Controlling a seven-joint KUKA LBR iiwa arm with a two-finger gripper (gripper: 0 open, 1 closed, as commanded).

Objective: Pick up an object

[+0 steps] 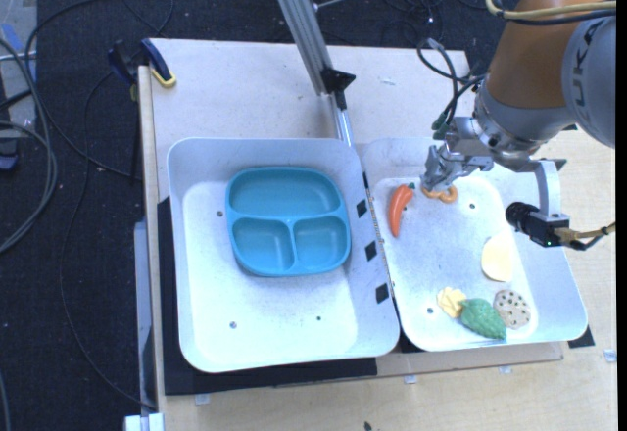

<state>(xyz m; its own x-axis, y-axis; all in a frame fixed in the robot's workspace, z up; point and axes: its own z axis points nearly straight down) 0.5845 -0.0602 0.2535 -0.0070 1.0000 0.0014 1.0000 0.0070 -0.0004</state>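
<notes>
Fingers (pixel 438 186) beside upright carrot (pixel 399 209)

The gripper (pixel 440 179) hangs over a small orange ring (pixel 442 192) at the right bin's (pixel 549 321) far edge, beside a carrot (pixel 399 209).

A robotics lab: loose cables (pixel 73 140) on dark floor around a plywood bench (pixel 245 91).

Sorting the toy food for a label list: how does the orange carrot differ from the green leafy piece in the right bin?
The carrot is orange, slim and long; the green leafy piece is broader and stubby. The carrot lies near the bin's far left side, by the gripper; the leafy piece lies at the near edge, between a yellow piece and a cookie. Both lie in the right bin.
</notes>
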